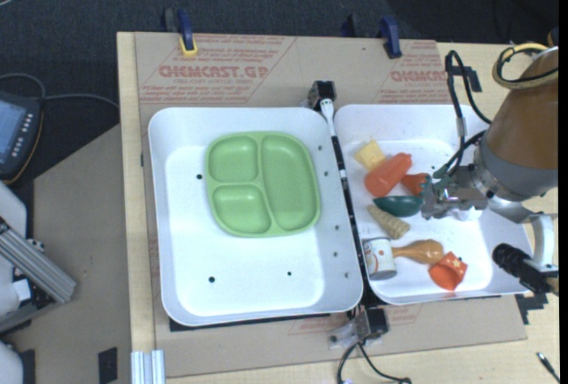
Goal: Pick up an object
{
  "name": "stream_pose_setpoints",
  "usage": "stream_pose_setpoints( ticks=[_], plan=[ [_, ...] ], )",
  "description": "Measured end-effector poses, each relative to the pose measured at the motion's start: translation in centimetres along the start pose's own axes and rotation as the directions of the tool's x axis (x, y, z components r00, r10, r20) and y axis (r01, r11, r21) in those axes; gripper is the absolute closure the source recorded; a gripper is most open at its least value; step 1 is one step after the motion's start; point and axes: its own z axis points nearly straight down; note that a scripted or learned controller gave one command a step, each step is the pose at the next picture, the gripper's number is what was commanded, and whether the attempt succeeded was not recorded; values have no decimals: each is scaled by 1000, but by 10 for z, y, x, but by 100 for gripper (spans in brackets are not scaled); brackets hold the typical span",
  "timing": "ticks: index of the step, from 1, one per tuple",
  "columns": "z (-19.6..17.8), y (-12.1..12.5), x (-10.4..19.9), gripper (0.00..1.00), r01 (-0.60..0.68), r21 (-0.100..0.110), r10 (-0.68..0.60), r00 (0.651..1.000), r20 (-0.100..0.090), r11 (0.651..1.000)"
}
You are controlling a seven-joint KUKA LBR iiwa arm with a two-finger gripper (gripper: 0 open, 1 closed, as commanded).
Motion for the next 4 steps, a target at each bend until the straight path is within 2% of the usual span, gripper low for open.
stream_pose_setpoints(
  ticks=[1, 2, 3, 4],
  plan=[
    [-35, 2, 0, 100, 1, 0, -1, 1000, 0, 1000],
    [-27, 12, 44, 100, 5, 5, -5, 1000, -3, 1000],
    [-23, 19, 57, 100, 2, 5, -2, 1000, -2, 1000],
    [-35, 12, 64, 100, 2, 3, -2, 1000, -2, 1000]
  ],
)
